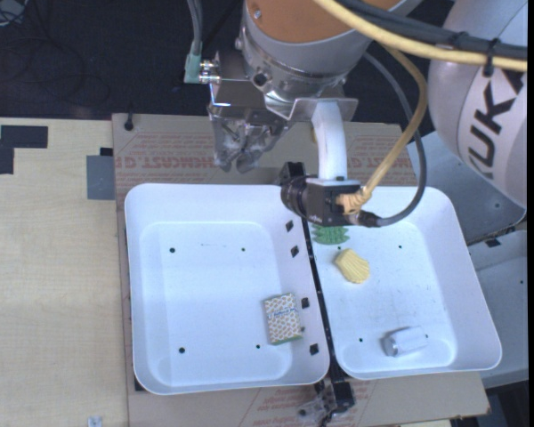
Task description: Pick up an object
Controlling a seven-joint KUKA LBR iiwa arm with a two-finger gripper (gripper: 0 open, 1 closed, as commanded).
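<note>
My gripper [240, 154] hangs high over the back edge of the left bin [151, 238], above the cardboard behind it, and nothing shows under it. A small patterned box [282, 318] lies in the left bin near the divider. The right bin [463, 283] holds a yellow corn-shaped piece [352, 266], a green item [331, 235] partly hidden beneath the wrist hardware, and a pale grey cylinder [403, 341] at the front.
The two bins meet at a dark central divider [310, 292]. Brown cardboard [160, 149] lies under and behind them. A pale wooden bench surface [44, 283] stretches to the left. The arm's grey body [489, 96] fills the upper right.
</note>
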